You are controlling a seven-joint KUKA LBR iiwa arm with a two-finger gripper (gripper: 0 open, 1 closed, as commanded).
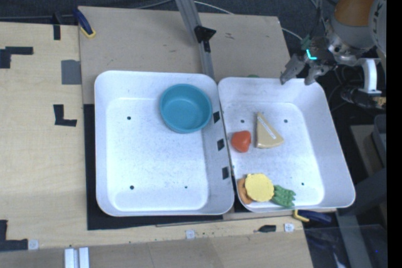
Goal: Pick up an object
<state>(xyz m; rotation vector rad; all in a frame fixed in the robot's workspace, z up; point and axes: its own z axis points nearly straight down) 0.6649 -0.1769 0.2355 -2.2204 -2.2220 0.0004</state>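
Note:
The right bin (314,135) holds a red tomato-like ball (241,141), a beige wedge like a sandwich slice (268,132), and at its near edge a yellow disc (259,187) beside a green leafy piece (284,196). A blue bowl (185,108) sits in the left bin (138,160) near its far right corner. My gripper (300,73) hangs over the far right corner of the right bin, fingers spread apart and nothing between them, well away from the beige wedge.
A grey slanted pole (188,3) runs down from the top to the gap between the bins. Cables trail across the dark floor behind the bench. A yellow and blue clip (85,23) sits at the board's far left corner.

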